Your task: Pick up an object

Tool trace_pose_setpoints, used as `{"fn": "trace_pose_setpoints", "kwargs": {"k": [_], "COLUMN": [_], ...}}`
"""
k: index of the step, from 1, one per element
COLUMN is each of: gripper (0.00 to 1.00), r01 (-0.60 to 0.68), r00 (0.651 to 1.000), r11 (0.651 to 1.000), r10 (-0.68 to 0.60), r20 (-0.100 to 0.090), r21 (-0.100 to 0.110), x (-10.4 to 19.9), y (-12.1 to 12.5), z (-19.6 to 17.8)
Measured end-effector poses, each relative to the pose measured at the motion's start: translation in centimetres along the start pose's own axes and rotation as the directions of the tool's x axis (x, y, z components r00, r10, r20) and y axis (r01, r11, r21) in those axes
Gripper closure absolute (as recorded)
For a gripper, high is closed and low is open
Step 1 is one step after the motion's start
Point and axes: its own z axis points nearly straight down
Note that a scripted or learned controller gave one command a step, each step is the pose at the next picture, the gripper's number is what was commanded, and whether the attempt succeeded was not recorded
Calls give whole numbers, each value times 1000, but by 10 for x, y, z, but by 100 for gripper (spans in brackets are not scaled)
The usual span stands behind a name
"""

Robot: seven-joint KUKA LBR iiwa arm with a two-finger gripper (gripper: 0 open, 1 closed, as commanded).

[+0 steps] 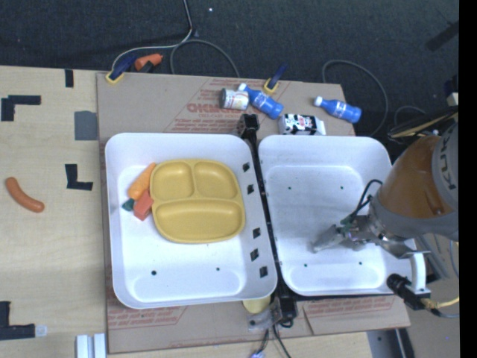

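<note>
Claw point(322, 242), finger state indeterminate, sits low over the right bin point(298, 159) floor, while graspable items, yellow divided plate point(197, 201) and orange carrot-like toy point(140, 183), lie well apart leftward in the left bin point(179, 289).

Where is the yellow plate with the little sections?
The yellow plate lies in the left white bin, toward its upper middle, with an orange toy carrot touching its left edge.

Beyond the two bins, two blue bottles point(266, 103) point(339, 110) and a small black-and-white carton point(302, 124) lie on brown cardboard point(179, 110). An orange sausage-shaped toy point(24, 195) lies alone at the desk's point(45, 267) left edge
</note>
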Motion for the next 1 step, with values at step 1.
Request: {"fn": "trace_pose_setpoints", "kwargs": {"k": [1], "gripper": [0], "r01": [9], "r00": [1000], "r11": [1000], "r10": [-9], "r20": [-4], "r21": [1], "x": [72], "y": [61], "z": [-21]}}
